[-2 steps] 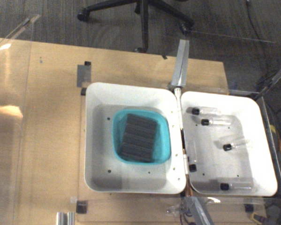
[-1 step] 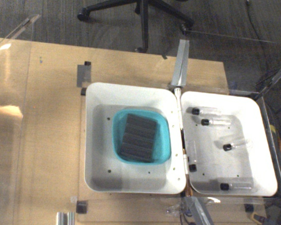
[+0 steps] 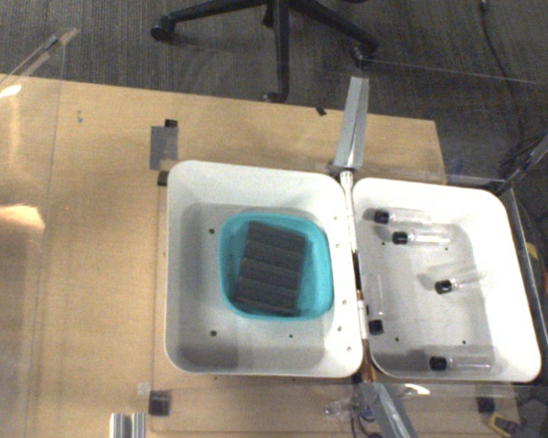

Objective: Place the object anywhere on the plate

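Dark ribbed block (image 3: 271, 270) — flat on teal plate (image 3: 322, 262).

Bench (image 3: 79, 277): pale wood, flat.
Left bin (image 3: 185, 255): white, shallow, resting on bench.
Right bin (image 3: 505, 271): white, shallow, just beside the left bin, rims touching.

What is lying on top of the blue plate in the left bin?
A dark ridged block lies on the teal plate, covering most of its middle. The plate surface under the block is hidden.
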Controlling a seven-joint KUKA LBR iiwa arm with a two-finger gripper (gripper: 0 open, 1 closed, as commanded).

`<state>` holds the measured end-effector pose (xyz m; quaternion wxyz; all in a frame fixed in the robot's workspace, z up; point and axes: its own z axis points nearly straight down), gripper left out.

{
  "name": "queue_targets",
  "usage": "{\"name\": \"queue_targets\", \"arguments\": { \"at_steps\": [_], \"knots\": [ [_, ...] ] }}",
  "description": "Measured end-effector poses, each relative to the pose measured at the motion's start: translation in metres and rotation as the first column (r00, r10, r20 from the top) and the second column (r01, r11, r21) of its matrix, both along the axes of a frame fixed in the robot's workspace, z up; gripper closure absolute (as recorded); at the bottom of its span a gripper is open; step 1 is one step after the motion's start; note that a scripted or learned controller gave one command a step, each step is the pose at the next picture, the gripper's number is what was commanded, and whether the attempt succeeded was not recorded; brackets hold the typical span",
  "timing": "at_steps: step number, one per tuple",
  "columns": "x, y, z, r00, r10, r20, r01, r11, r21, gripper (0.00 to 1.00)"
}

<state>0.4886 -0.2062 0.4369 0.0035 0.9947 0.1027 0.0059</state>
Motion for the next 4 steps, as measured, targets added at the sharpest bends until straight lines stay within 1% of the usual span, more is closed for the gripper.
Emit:
{"name": "queue_targets", "arguments": {
  "at_steps": [3, 4],
  "knots": [
    [0.0002, 0.0006, -0.0003, 1.000, 0.002, -0.002, -0.002, 1.000, 0.000, 0.00],
    [0.0039, 0.0009, 0.0000, 1.000, 0.002, -0.001, -0.002, 1.000, 0.000, 0.00]
  ]
}}
